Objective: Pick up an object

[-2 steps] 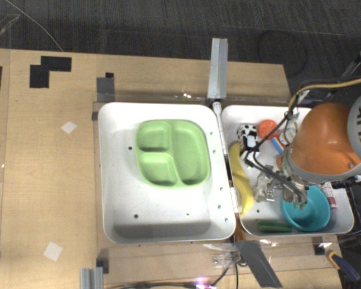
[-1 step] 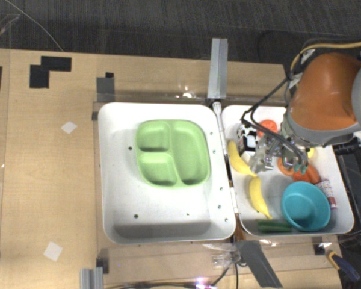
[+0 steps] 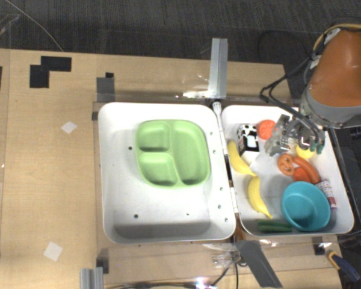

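Hovering over the upper part of the right bin (image 3: 346, 221), the gripper (image 3: 292, 138) hangs from the grey wrist with the orange band above it; arm enters from the right side of the view. Gripper hardware reads as a cluster of metallic parts; cannot tell how far it is parted or whether it is clenched on anything. No object is visibly clamped in it.

Right bin contents:
- orange-red round object (image 3: 266, 129), just left of the gripper, near the top wall
- black-and-white item (image 3: 248, 138), left of that
- two bananas: upper banana (image 3: 237, 159) along the left wall, lower banana (image 3: 259, 196) below it
- orange carrot-like object (image 3: 299, 167) directly under the gripper, with a small yellow piece (image 3: 305, 153) just beside it; contact with the gripper cannot be judged
- teal bowl (image 3: 305, 205), upright, lower right corner
- dark green item (image 3: 274, 226) along the bottom wall, left of the bowl

Left bin (image 3: 114, 179) holds a green divided tray (image 3: 171, 152), lying flat, three compartments

Both bins sit side by side on the wooden surface (image 3: 42, 173)
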`<state>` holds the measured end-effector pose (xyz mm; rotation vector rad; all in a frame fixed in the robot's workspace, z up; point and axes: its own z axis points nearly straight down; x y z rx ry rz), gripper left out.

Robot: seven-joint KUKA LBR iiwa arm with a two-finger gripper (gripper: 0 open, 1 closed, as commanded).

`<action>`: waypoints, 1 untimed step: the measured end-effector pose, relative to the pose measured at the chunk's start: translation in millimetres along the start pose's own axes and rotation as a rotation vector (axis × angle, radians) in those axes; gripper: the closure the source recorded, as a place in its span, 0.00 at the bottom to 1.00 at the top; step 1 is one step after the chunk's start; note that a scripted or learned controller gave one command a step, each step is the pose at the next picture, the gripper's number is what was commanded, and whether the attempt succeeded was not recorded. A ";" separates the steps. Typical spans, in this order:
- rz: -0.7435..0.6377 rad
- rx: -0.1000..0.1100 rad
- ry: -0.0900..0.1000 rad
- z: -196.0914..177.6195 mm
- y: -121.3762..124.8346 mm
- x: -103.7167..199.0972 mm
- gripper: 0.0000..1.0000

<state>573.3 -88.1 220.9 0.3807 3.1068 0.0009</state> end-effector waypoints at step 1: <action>-0.064 0.005 0.000 -12.0 -119.3 -27.3 1.00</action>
